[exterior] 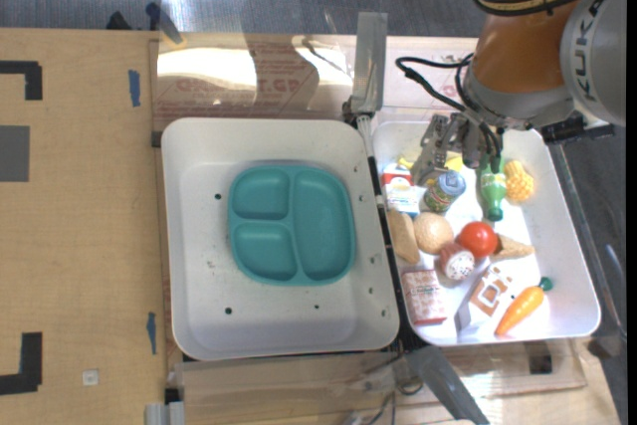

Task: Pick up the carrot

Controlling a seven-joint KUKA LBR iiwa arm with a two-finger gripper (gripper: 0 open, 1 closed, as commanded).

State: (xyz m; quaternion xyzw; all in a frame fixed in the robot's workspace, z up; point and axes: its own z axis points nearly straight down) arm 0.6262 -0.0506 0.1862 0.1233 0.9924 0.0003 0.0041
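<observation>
In the right bin's (572,259) near corner the carrot (522,306) looks light, stiff, smooth; grip mid-body across its width; gripper (450,154) state unreadable, far end.

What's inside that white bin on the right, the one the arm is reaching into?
The right bin holds toy food: a carrot, a tomato, corn, a can and small packets. The gripper covers whatever lies beneath it.
</observation>
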